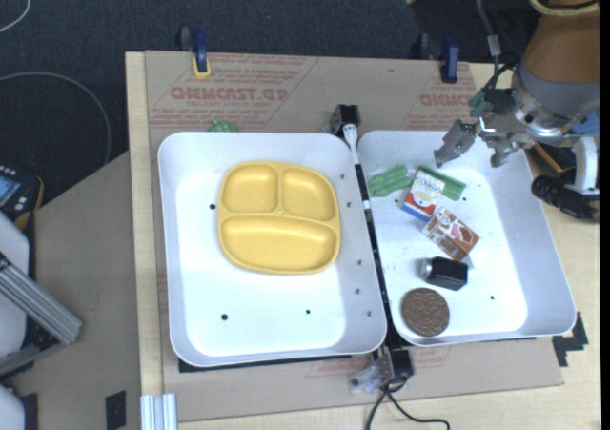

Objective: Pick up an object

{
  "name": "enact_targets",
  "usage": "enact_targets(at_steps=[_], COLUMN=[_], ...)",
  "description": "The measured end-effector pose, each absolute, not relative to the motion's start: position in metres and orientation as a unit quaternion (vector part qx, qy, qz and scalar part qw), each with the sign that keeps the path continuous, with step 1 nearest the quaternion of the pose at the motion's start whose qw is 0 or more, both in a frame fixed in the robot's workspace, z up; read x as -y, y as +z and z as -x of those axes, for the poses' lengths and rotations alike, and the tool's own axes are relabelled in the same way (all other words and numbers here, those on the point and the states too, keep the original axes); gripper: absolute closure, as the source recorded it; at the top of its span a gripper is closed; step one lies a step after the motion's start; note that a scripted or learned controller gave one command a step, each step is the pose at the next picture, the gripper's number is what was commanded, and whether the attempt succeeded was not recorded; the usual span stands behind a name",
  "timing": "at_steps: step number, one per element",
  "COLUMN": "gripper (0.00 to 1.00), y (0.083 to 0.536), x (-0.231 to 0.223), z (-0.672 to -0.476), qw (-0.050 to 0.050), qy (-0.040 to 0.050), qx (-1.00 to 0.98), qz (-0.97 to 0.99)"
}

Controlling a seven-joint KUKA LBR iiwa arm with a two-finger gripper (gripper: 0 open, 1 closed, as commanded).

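Your gripper hung wide open with nothing in it — up over the right bin, likely because the snack packet lay below.

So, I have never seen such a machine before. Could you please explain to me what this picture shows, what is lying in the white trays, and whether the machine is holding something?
You are looking down, at a slant, from one fixed camera above a bench. The grey and orange thing at the right is a robot arm; at its end is a gripper with two fingers, spread open and holding nothing. It hangs over the far edge of the right bin. That bin contains a green object, a small colourful packet, a brown packet, a black block and a brown disc. The left bin holds a yellow plate with three compartments.
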State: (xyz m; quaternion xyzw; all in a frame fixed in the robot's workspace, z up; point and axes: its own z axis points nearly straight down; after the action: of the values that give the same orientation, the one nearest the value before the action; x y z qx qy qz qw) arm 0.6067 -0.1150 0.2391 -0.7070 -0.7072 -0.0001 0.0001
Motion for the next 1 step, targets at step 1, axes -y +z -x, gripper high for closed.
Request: enact_targets(at_steps=[1], gripper=[0.00], y=[0.3970], x=[0.1019], z=[-0.6238], qw=[-0.008], qy=[-0.0056], qx=[0.708], qz=[0.706])
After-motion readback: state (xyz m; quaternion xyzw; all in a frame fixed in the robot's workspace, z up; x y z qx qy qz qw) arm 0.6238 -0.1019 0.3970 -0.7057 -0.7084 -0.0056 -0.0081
